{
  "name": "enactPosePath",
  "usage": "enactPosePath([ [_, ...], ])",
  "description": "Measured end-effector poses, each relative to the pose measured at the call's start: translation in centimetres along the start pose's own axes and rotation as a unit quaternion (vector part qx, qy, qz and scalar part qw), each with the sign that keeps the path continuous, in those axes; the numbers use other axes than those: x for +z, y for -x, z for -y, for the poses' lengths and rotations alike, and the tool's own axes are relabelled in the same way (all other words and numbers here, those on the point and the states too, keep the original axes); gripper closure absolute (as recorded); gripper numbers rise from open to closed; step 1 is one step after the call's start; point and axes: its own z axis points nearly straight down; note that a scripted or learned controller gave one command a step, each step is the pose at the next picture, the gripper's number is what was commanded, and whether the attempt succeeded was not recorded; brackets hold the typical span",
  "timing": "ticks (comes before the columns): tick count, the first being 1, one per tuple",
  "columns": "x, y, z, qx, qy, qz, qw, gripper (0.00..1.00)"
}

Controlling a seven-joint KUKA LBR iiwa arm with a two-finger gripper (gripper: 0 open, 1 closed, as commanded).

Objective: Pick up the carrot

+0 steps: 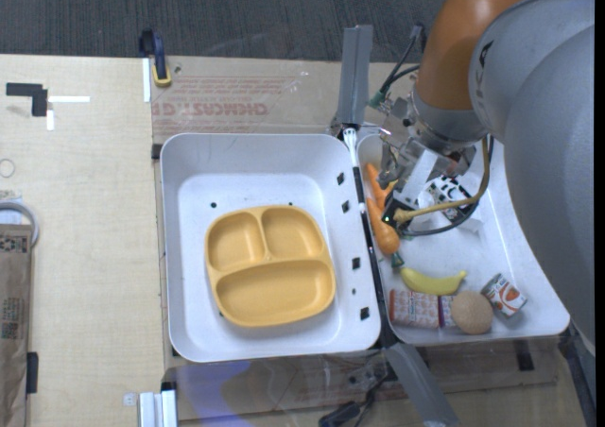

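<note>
The carrot (383,217) lies in the right-hand bin (529,274), pressed along that bin's left wall, right beside the divider between the two bins; it is orange, long and tapering, its long axis running roughly up and down the view with a slight lean, the upper end near the gripper (408,173) and the lower end pointing toward the banana (432,279); which end is the thick one I cannot tell, since the upper part is partly covered by the tool. I judge it light, stiff and smooth, probably a plastic toy, so it should neither bend nor crush but may roll or slip between hard pads; the best hold would be across its middle, pads closing crosswise to the long axis, though the wall just beside it leaves little room for the finger on that side. The gripper hangs over the carrot's upper end, close to or touching it; whether it is spread or closed, and whether it has anything in hold, I cannot tell. The left-hand bin (180,227) holds a yellow divided plate (269,264).
</note>
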Motion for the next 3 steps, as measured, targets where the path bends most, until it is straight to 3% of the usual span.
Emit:
enactPosePath([
  [1, -9.6, -4.6, 1.2, 0.049, 0.001, 0.0, 0.9988, 1.0],
  [2, -3.7, -1.7, -0.2, 0.027, 0.0, 0.0, 0.9996, 1.0],
  [3, -8.8, -7.6, -1.7, 0.092, 0.0, 0.0, 0.9957, 1.0],
])
